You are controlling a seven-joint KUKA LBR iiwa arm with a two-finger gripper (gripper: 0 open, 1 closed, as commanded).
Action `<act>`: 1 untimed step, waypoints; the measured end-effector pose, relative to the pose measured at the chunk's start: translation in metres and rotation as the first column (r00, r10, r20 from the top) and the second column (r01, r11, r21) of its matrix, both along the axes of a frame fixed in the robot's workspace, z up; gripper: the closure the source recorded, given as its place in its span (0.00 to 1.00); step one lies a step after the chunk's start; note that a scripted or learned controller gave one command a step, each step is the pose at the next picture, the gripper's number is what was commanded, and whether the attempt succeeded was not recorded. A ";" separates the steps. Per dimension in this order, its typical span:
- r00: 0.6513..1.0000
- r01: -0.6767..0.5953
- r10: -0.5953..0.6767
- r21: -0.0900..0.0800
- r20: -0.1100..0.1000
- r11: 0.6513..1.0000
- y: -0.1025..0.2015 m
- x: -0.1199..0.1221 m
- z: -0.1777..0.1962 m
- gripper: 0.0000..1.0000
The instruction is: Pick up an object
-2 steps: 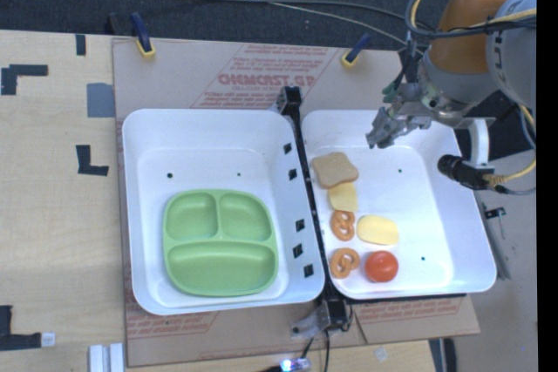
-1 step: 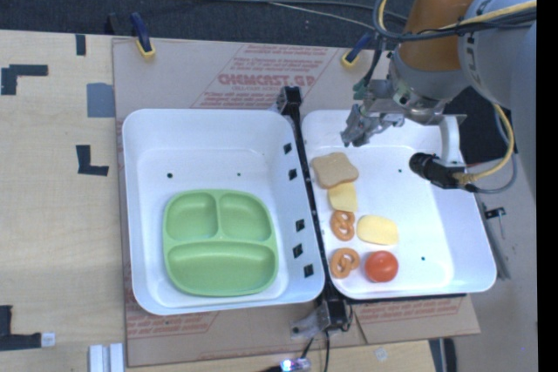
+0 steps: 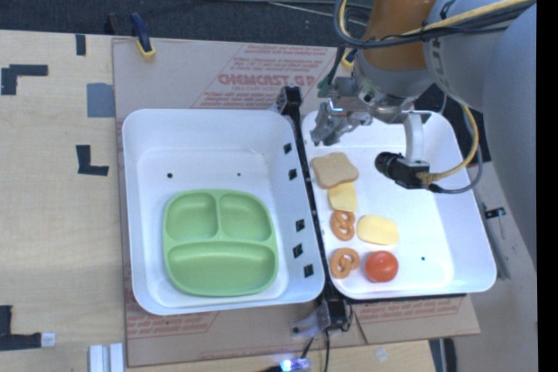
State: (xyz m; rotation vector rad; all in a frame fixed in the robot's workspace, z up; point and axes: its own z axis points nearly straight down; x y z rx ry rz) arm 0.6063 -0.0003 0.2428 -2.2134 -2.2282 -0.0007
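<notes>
Over the right bin (image 3: 453, 261) I have the gripper (image 3: 330, 128) hanging near the far left corner, just above a slice of toast (image 3: 334, 169). From this slanted view I cannot tell how the claw is set, and nothing shows between its tips, so I count it as carrying nothing. The food toys lie in a loose column along the bin's left wall: toast at the far end, then a pale yellow piece (image 3: 343, 198), a pretzel (image 3: 343, 225), a yellow wedge (image 3: 377, 230), another pretzel (image 3: 343, 262) and a tomato (image 3: 381, 267) nearest me. Toast looks the likeliest target, being right under the tool. It lies flat, so I judge a pinch may slip. A green divided plate (image 3: 220, 241) sits alone in the left bin (image 3: 144, 139), probably set aside from the picking.
</notes>
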 end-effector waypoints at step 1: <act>1.000 0.000 0.000 -0.001 -0.002 1.000 0.061 -0.006 -0.011 1.00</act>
